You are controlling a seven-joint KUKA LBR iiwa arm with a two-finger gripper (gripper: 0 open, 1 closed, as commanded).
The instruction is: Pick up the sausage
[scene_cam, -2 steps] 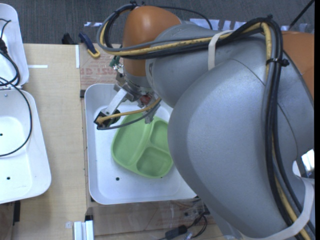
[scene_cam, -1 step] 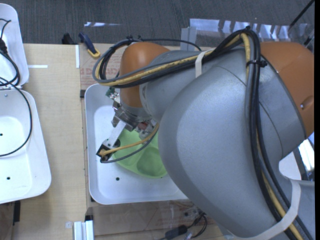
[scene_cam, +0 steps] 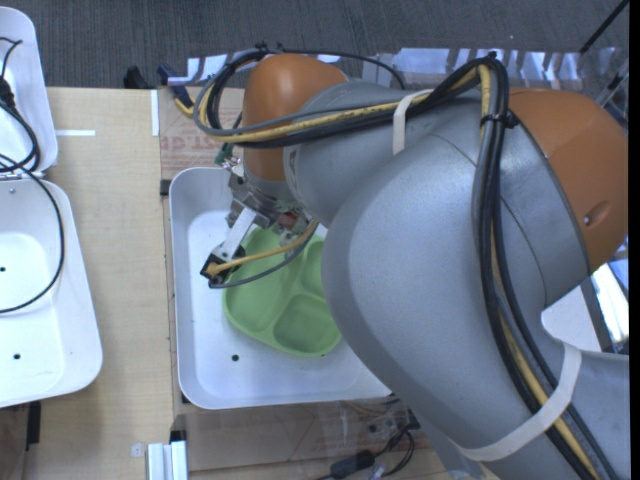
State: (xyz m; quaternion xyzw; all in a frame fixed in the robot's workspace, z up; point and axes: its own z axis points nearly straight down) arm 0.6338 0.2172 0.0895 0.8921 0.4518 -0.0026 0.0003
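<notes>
Hovering hand: low over the upper-left rim of the green plate, mostly tucked under the wrist. Whether it is open or closed, or has hold of anything, cannot be told.
Sausage: probably the small reddish-brown sliver touching the hand at the green plate's upper rim. So little shows that this is a judgement.
Bearing: the sliver sits right at the hand, on its view-right side, so any coming move looks short and mostly downward.
Long axis: cannot be told, since both ends are covered by the wrist.
White bin: surrounds the green plate, with bare floor left of and below the plate.
Arm: grey, looming over the green plate's right half.
Second bin: well left of the green plate, across a strip of counter.
</notes>
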